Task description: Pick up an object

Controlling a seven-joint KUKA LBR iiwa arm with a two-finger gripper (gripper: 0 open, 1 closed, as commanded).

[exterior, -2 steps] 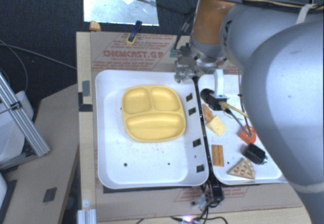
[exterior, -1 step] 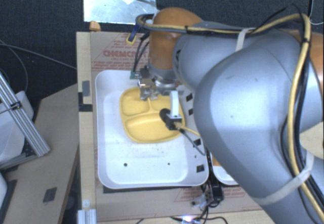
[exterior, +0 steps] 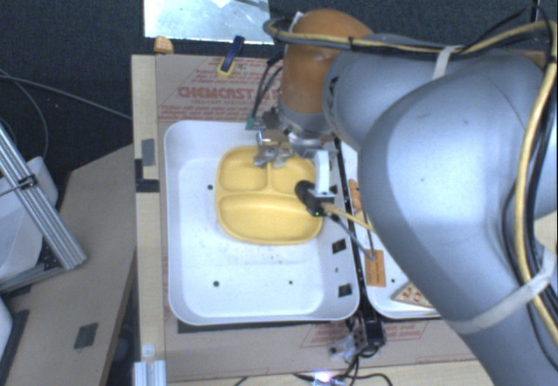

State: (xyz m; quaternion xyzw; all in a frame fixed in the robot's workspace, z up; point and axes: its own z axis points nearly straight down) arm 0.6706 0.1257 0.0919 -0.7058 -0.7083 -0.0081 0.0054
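**Gripper low over the far rim of the plate, grip unproven**

The yellow three-compartment plastic plate (exterior: 261, 214) lay flat in the shallow white plastic bin on the left (exterior: 244, 297), a little toward 1 o'clock of the bin's middle and near the wall at 3 o'clock. The gripper (exterior: 272, 153) sat at the plate's 12 o'clock edge, about where the ridge between the two small compartments meets the rim. The bulky grey arm (exterior: 453, 166) reached in from 3 o'clock. Whether the gripper was open or closed could not be told, nor whether it touched the plate.

The main risk, as I judged it, was a weak hold. The plate looked broad, smooth and shallow, so a pinch on a thin rim or ridge far from its middle would let it swing down and slip free as it rose. A close slightly off the ridge would catch nothing. Pressing down too hard could tip the 6 o'clock side up or skid the plate against the bin wall.

The plate was nearly as deep as it was wide. Its longer axis seemed to run from about 9 to 3 o'clock. The two small compartments faced 12 o'clock and the large one faced 6 o'clock.
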